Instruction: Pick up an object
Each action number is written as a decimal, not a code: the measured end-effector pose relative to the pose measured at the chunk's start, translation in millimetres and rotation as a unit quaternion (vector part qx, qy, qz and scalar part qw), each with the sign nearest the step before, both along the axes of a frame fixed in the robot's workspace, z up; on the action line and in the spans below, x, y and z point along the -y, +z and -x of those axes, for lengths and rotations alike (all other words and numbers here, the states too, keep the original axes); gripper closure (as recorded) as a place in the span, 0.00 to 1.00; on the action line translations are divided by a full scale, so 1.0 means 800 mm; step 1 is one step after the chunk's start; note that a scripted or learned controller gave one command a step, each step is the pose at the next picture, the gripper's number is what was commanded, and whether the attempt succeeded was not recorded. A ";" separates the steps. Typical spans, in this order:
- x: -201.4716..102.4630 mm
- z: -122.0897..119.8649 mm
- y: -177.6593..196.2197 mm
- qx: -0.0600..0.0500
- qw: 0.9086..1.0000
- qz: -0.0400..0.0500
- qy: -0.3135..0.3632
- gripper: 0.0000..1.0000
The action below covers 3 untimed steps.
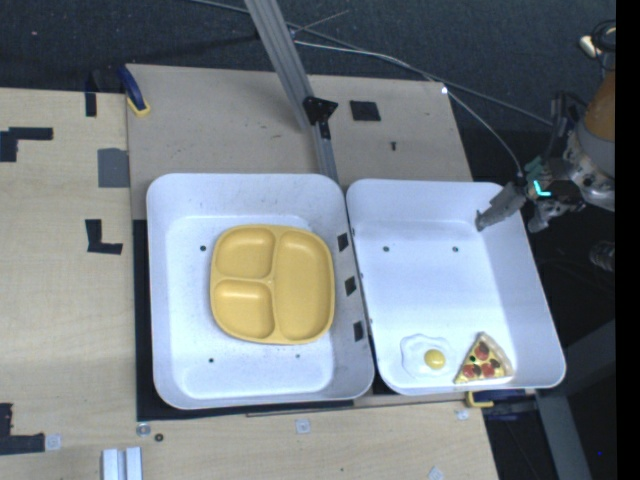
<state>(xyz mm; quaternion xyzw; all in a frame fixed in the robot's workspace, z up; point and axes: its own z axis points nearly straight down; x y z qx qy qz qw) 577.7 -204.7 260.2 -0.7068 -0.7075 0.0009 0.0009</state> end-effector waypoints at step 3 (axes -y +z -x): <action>0.004 -0.003 -0.157 -0.003 1.000 0.000 0.000 0.00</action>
